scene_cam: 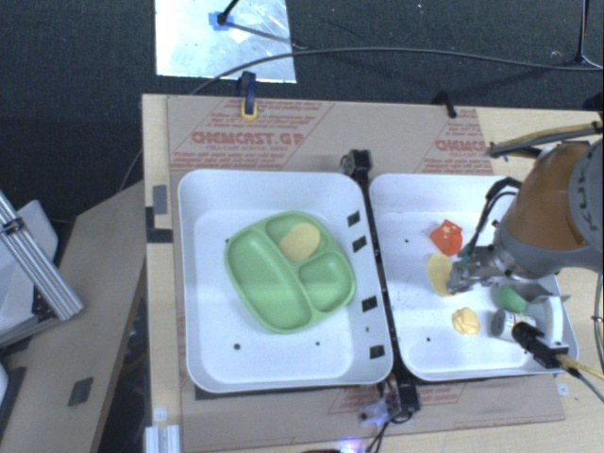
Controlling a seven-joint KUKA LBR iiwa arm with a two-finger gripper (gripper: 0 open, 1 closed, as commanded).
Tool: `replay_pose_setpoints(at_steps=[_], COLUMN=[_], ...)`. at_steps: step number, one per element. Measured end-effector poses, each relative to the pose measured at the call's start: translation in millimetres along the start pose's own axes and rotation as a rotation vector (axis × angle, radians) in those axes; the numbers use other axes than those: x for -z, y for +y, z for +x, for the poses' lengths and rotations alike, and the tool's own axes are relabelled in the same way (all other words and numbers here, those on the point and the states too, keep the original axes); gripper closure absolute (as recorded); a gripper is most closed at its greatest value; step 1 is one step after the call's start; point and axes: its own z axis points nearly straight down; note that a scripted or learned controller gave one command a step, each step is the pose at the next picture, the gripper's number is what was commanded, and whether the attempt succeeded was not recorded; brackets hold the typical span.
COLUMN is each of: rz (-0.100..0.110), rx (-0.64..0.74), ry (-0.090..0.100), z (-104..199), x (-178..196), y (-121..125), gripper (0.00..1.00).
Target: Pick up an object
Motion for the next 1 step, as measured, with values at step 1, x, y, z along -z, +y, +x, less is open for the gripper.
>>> replay_pose_setpoints(at_steps=[1], rz=[0.001], rx=[0.003], ry=[-0.004], z=[-9.4], x=[57.4], y=[6.9], gripper=[1.00])
